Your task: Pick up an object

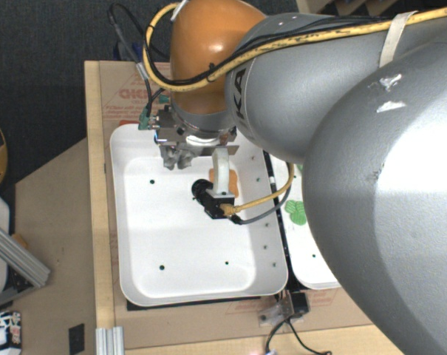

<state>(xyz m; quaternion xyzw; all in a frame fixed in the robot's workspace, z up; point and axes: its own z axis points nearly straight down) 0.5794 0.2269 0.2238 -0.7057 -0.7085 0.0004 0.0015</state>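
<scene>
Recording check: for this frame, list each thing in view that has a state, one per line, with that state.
Arm: reaching in from the right, its wrist lowered over the left bin.
Pincer: down inside the left bin near its back wall.
Left bin: flat on the bench.
Orange object: lying in the left bin, partly hidden under the wrist.
Green object: lying in the right bin, mostly hidden by the arm.

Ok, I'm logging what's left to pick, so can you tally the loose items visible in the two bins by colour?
Orange: 1, the orange item in the left bin
Green: 1, the green item in the right bin, at the edge of the arm
Total: 2 in sight; the arm covers much of the right bin, so more may lie beneath.
</scene>
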